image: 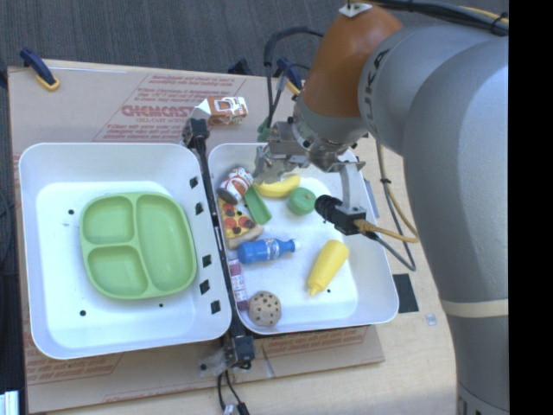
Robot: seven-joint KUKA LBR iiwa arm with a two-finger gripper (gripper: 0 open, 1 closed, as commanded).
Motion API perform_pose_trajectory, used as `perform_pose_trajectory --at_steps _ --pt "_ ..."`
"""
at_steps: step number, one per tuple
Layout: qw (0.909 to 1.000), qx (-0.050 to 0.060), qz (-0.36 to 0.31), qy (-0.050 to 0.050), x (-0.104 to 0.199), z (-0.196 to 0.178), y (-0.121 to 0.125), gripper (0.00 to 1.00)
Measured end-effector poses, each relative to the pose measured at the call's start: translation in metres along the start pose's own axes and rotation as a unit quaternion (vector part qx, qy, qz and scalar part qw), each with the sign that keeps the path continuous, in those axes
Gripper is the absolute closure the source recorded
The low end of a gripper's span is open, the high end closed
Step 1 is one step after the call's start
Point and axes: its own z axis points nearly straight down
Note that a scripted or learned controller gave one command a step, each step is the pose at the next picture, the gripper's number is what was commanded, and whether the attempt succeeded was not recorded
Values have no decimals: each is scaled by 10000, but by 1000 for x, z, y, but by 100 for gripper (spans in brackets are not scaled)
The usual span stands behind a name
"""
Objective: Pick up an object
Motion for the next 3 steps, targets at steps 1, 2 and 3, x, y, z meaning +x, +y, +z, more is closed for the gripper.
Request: perform_pose_trajectory --at_steps 1,2,3 --pt "10000 -4 11 -1 8 2 -75 100" --pt "10000 -8 11 -2 8 2 -75 0" --pt "10000 4 -8 -2 68 28 -137 0"
